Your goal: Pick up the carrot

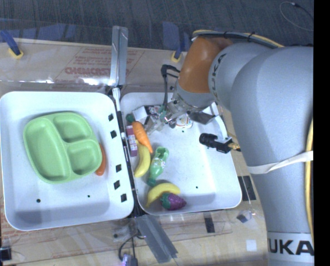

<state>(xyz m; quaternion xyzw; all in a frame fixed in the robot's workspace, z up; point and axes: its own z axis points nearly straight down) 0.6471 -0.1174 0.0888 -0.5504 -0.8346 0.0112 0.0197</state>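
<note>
The carrot [143, 136] is orange with a green top and lies slanted in the right bin [209, 173], near its left wall. My gripper [163, 117] hovers at the bin's upper left, just above and right of the carrot's top end. Nothing shows between it and the carrot, and the wrist hides its tips. The grey arm with its orange band [198, 71] reaches in from the right and covers the bin's far right corner.
Below the carrot lie a yellow banana [142, 161], a green bottle [158, 164], a second banana [162, 190] and a purple eggplant [174, 202]. The left bin [20, 204] holds a green divided plate [62, 146] with an orange item [101, 163] beside it.
</note>
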